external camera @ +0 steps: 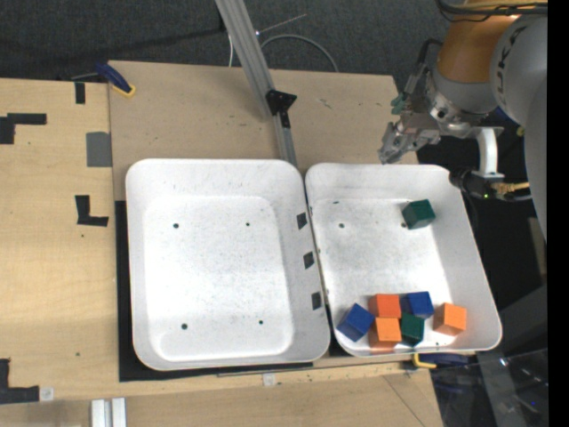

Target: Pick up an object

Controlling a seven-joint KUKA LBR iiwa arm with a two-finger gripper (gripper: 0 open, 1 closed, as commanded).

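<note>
Open floor around green block (418, 213)

Arm (498, 43) cut off at right edge; pincer (397, 146) fingers blurred.

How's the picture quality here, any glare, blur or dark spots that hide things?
Camera view: even, soft lighting; the white bins are bright but not blown out, their speckles still readable. The blocks are sharp, with short shadows. The gripper looks slightly soft and small against the dark floor; the arm's orange band shows a highlight.

The desk (196, 114) was plain tan wood with 2 white bins sitting right on it, left bin (213, 261) and right bin (400, 256) touching, plus black tape bits (86, 210).
</note>
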